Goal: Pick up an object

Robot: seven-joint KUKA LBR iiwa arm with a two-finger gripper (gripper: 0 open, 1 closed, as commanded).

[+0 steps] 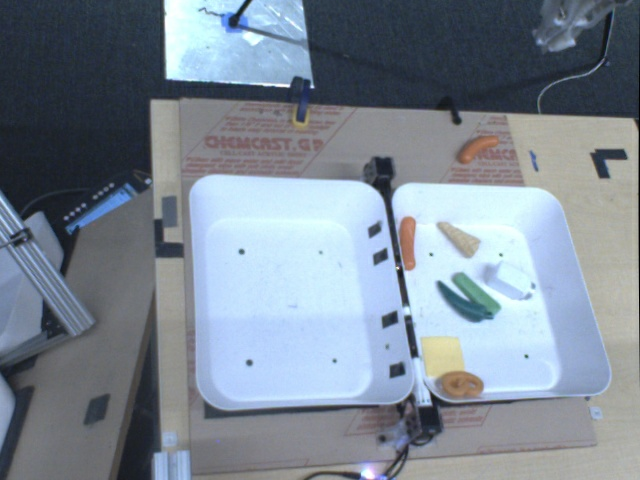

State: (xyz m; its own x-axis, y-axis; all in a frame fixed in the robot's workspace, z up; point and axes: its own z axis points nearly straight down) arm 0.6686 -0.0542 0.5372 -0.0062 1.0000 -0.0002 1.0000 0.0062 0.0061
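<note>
clearly the biggest worry is distance: the gripper (572, 13) hangs blurred at the far upper corner, well apart from the right bin (570, 268) that holds every likely target, and whether its fingers are open or shut cannot be told. i see nothing between them. a long descent from there gives plenty of room for aim to drift.

taking the right bin as the landmark, the left bin (290, 298) lies touching its near wall, so a misjudged reach could knock that shared rim. inside the right bin, the yellow square (441, 353) lies flat near the front corner, probably too thin to grip; the fingers may just scrape the floor. the green pieces (468, 298) sit near the middle, just beside the white block (510, 280), so closing on one could nudge or pinch the other. the cone-shaped piece (459, 236) tapers and may squirt out. the orange sausage (407, 242) hugs the wall by the left bin, leaving little finger room. the pretzel (461, 384) sits against the front wall. another orange sausage (478, 149) lies outside, behind the right bin on the table (330, 133).
</note>
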